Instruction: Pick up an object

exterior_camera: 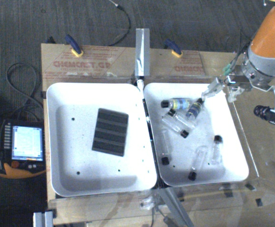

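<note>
Several small clear vials with black caps lie in the right bin (239, 141). A vial with a blue and yellow label (180, 102) and a darker blue one (193, 110) lie near the bin's far middle. Beside them is a clear vial (175, 123). Two more clear vials (216, 151) (199, 159) rest near the front right. In the left bin (62, 126) lies a black ridged slab (110, 131). My gripper (221, 91) hangs over the right bin's far right corner, open with nothing between its fingers, just right of the labelled vials.
A metal divider post (142, 56) stands at the back between the bins. Blue clamps (73, 45) (172, 47) hold the board's far edge. A handheld pendant with a lit screen (24, 145) lies on the floor to the left. A loose black cap (165, 161) sits near the right bin's left wall.
</note>
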`<state>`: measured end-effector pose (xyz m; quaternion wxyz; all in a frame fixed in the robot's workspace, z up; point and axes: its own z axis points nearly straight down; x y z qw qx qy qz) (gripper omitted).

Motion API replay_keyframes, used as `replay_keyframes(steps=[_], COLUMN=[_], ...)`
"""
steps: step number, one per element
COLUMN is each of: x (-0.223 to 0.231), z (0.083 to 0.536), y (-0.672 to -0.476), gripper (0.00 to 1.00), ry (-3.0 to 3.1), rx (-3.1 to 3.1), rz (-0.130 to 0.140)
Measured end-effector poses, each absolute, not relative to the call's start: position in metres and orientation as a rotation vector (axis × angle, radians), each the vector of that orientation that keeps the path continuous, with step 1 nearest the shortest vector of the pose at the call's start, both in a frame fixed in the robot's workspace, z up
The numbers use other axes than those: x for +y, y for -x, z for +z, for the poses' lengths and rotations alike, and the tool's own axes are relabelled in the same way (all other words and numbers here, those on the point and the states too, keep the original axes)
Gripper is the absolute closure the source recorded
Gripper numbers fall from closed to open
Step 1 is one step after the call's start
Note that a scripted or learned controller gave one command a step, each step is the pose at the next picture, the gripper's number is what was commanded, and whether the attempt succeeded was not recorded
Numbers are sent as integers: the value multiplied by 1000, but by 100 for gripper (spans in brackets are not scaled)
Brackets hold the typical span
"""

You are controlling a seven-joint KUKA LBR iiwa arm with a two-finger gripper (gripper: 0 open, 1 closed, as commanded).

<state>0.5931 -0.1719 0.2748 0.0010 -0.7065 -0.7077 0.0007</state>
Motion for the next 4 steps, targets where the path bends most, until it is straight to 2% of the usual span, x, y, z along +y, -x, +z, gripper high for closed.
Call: replay_keyframes(steps=[1, 2, 3, 4], x=[-154, -153, -153, -137], z=[126, 136, 136, 89], y=[-653, -654, -654, -649], gripper=[0, 100, 0, 0], ry=[2073, 2074, 2074, 2067], rx=[-2369, -2373, -2373, -2379], rz=[-3, -6, -6, -3])
